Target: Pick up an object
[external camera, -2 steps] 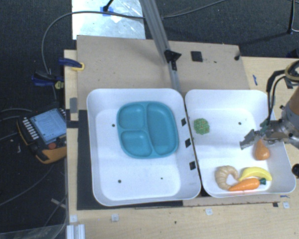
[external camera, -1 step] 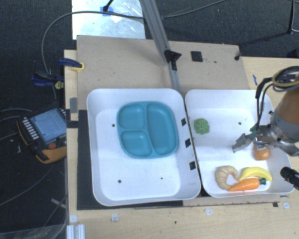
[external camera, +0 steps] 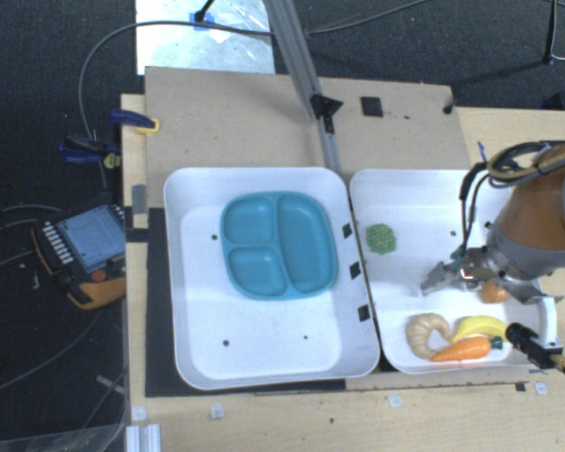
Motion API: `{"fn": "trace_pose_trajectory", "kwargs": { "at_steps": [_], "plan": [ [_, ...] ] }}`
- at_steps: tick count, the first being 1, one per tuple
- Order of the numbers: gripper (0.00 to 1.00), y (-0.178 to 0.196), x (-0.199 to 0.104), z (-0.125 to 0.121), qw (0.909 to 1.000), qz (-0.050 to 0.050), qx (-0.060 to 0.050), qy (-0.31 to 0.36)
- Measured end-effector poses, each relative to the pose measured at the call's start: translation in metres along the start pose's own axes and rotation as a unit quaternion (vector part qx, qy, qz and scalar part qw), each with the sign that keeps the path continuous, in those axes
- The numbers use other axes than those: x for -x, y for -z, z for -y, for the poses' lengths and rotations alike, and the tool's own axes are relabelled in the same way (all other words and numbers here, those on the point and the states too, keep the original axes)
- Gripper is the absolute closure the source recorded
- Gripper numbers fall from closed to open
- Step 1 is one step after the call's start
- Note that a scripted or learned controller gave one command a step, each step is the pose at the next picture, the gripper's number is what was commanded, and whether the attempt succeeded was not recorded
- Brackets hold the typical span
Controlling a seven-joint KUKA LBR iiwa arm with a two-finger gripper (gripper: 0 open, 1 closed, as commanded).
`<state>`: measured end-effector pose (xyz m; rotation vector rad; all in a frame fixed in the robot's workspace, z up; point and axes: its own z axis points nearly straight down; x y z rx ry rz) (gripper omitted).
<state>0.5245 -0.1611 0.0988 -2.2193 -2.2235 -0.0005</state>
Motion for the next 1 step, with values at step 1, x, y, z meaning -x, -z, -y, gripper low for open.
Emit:
{"fn": "trace_pose_trajectory", "kwargs": {
  "at_steps": [1],
  "plan": [
    [1.0,0.0123,0.0005,-0.0003,1.0,0.001,0.001,-0.001]
  ]
}}
